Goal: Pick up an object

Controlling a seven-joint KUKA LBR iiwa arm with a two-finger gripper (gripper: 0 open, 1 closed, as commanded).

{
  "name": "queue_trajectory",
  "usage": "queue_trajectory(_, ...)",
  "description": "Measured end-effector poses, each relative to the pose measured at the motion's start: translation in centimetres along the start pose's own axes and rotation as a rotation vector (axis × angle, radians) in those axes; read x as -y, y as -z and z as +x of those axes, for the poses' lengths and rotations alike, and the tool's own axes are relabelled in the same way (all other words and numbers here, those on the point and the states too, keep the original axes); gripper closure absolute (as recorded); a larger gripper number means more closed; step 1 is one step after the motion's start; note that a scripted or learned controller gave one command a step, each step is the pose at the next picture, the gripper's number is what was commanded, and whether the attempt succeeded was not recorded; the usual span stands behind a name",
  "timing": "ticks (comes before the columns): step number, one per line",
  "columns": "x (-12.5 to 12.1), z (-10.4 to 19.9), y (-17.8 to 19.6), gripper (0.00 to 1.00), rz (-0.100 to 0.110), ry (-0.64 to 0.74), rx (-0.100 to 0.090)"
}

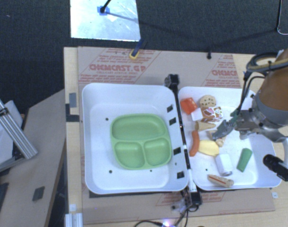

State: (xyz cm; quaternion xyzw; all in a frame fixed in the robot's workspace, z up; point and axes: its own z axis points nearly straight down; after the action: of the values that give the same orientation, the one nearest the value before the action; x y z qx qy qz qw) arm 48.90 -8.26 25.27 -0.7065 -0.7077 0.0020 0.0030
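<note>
Toy food crowding right bin; fingers among it, grip unclear

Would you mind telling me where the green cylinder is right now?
In the camera view, the green cylinder lies in the right bin, toward its right side, just right of the white block and below the end effector.

A green 3-compartment plate lies in the left white bin. Behind the bins, a silvery sheet rests on dark carpet.
</note>
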Motion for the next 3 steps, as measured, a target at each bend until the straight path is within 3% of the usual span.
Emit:
queue_trajectory(1, -0.2, 0.0, 0.4, 0.0, -0.009, 0.002, 0.001)
queue_trajectory(3, -0.5, -0.3, -8.6, 0.0, -0.003, -0.001, 0.0)
